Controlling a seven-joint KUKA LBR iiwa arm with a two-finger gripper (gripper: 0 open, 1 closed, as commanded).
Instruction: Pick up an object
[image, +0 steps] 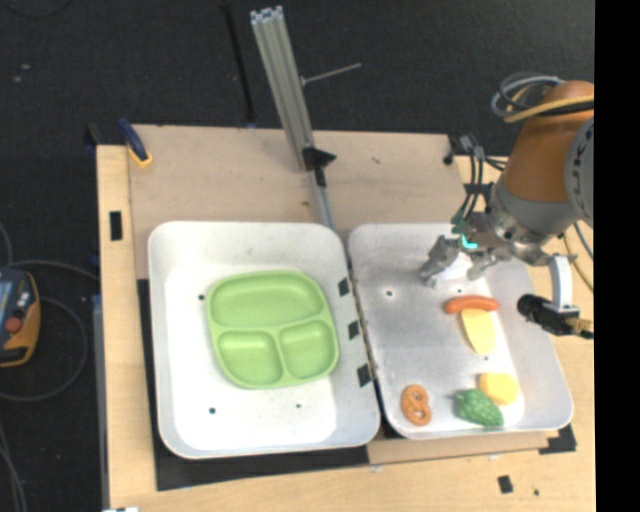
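Plate (270, 327) in left bin (180, 250)

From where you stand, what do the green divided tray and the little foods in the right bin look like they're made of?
The green tray looks like moulded plastic: even colour, soft sheen, rounded compartments. The pretzel, green leafy piece, yellow block and yellow wedge with its red-orange strip seem to be toy food, probably plastic or rubber, given their flat bright colours; too small to be sure.
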